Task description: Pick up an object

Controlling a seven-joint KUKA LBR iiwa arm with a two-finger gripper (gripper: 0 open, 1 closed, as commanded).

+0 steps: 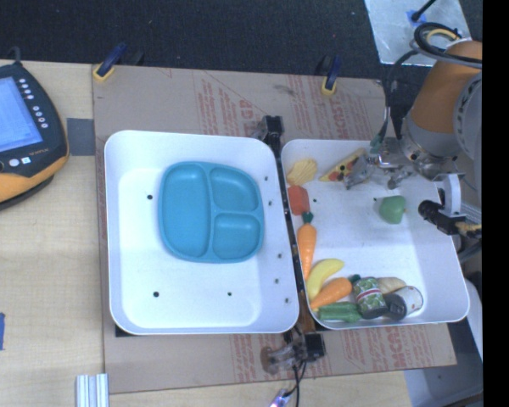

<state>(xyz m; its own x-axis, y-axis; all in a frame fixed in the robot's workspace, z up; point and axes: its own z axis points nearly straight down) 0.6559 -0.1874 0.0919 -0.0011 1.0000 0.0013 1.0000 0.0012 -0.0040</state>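
While toys lie in the right bin (445,265), the gripper (375,170) hovers at its far edge; grip unclear, nothing lifted.

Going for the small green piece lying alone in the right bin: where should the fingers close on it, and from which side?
Grip the green piece across its rounded middle, coming straight down from above. It sits by itself on the open floor of the right bin, away from the walls and other toys, so both fingers probably have room. The gripper is just up-left of it.

Arm (445,100) cut by right edge; claw (375,173) fingers too small to read.
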